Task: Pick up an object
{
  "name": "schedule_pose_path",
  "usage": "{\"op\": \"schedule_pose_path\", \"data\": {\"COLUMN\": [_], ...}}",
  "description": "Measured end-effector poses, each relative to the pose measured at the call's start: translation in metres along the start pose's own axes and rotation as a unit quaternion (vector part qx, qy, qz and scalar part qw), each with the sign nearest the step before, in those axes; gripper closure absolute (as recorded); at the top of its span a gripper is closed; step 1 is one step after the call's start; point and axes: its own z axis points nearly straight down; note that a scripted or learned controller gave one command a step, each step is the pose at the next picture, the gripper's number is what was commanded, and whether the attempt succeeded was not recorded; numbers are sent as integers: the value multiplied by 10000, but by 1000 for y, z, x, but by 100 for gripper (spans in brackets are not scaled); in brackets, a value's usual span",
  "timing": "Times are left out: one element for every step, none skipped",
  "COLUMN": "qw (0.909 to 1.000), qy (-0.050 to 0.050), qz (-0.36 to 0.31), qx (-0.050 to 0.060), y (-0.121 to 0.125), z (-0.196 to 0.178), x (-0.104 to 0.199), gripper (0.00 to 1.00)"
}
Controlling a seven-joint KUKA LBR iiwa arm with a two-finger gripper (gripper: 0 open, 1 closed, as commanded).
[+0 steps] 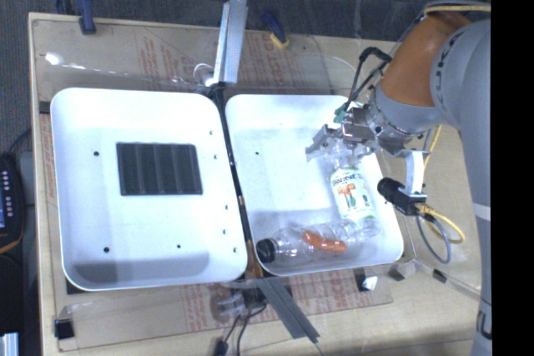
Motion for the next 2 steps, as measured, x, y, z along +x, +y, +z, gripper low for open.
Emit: {"op": "schedule_pose_path", "data": {"qw": [9997, 9992], "qy": [14, 10], "qz": [-249, -410], "qx": [9, -1], "y": [-3, -10], "z": [-1, -13], "x": [3, 2], "gripper": [0, 0]}}
